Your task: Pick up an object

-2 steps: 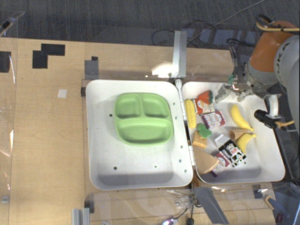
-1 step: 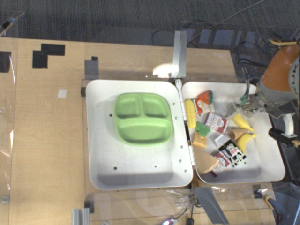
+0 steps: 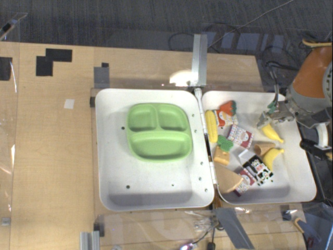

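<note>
Banana (image 3: 272,133) lies in right bin (image 3: 307,191), upper-right part; long axis runs diagonal, upper-left to lower-right. Gripper (image 3: 272,114) sits just above banana's upper-left end, fingers pointing down-left; can't tell if spread or closed, nothing visibly pinched. Arm (image 3: 312,87) comes in from the right w/ orange band up-right of banana. 2nd banana (image 3: 274,156) just below the first. Corn cob (image 3: 210,125) well left of banana, axis near vertical. Green plate (image 3: 157,130) in left bin (image 3: 112,186).
</note>
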Available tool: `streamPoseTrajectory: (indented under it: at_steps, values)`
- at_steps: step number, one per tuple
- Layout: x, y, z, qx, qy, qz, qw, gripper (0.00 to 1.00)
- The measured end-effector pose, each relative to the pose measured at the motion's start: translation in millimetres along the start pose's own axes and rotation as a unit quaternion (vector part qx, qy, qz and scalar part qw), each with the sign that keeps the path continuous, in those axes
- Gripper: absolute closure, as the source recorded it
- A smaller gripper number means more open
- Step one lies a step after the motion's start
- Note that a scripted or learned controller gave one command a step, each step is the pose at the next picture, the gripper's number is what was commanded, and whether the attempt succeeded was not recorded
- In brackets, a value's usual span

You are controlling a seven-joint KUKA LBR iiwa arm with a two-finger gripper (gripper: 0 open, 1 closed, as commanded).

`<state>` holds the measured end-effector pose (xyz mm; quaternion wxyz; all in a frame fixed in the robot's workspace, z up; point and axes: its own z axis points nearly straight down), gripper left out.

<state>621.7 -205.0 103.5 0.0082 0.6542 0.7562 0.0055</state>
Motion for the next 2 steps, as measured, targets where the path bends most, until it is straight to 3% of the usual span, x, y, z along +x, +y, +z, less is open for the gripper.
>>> streamPoseTrajectory:
  at_steps: [1,2]
  values:
    - [19,49,-100,0.006,0.0,0.111,0.9938,1.0]
    - [40,56,-69,0.007,0.001,0.089,0.996,1.0]
